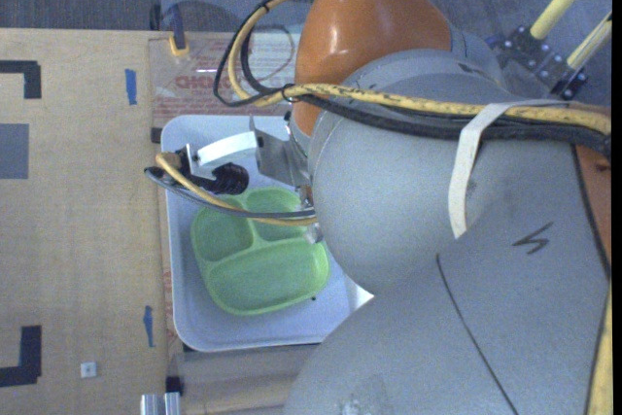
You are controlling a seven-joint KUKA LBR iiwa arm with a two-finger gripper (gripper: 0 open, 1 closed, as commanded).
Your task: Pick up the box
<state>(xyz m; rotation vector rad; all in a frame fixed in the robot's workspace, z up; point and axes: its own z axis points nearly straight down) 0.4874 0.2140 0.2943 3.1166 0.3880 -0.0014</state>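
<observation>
The box could not be placed with certainty. It probably lay in the white bin at lower centre, hidden under the grey arm, so its look could not be judged. The gripper hung low over the bin's upper part, and whether it was open or closed could not be told. A green divided plate lay just below it. A descent could have caught the plate's rim instead, or a blind closure could have missed the box.

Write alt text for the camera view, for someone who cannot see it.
A large grey robot arm with an orange band looms over a shallow white bin holding a green divided plastic tray. Yellow cables run along the arm.
</observation>
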